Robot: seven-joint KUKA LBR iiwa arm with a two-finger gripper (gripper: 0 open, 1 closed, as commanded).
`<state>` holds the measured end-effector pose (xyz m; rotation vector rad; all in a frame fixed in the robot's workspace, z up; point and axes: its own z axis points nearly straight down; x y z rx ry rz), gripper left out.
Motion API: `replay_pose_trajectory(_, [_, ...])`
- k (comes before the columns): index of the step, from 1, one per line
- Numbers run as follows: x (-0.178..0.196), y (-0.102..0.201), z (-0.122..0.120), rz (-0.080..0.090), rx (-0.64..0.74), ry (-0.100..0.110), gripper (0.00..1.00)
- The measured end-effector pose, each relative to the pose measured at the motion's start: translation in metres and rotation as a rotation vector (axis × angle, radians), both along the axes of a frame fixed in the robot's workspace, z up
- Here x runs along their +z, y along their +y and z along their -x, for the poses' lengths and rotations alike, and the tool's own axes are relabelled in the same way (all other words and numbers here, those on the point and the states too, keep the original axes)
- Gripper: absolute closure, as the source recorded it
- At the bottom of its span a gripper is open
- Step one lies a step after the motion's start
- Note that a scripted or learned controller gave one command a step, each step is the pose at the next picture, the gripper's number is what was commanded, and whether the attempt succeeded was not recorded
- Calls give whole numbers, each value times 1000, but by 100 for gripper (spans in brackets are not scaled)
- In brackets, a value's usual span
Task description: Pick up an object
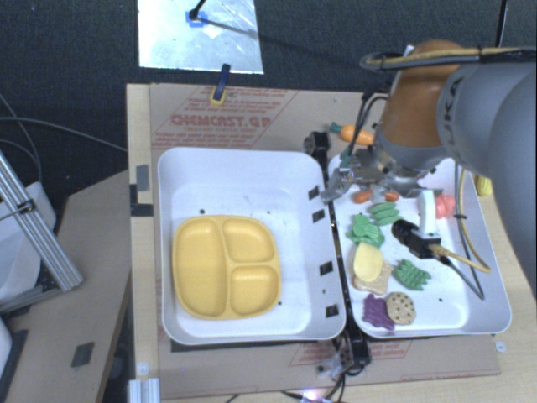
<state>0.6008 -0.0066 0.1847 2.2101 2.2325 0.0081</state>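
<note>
While hand (362,177) hangs over right bin (491,305), grip unclear; toys crowd below.

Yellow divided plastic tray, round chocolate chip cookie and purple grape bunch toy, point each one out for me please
Yellow divided plastic tray (225,266), camera view, on the ridge where its compartments meet.
Round chocolate chip cookie (401,308), camera view, middle of its speckled top.
Purple grape bunch toy (377,312), camera view, centre of the bunch.

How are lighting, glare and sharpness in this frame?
Camera view: even, soft lighting, faint shadows in the white left bin; bright glare on the silvery foil sheet at the top; the grey arm with orange band is slightly soft, the yellow divided tray sharper.
</note>
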Motion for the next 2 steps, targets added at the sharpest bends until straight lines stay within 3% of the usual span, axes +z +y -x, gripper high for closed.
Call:
replay_pose_trajectory(1, [-1,30,70,1,-4,7,0])
replay_pose_trajectory(2, [138,74,27,0,0,-16,0])
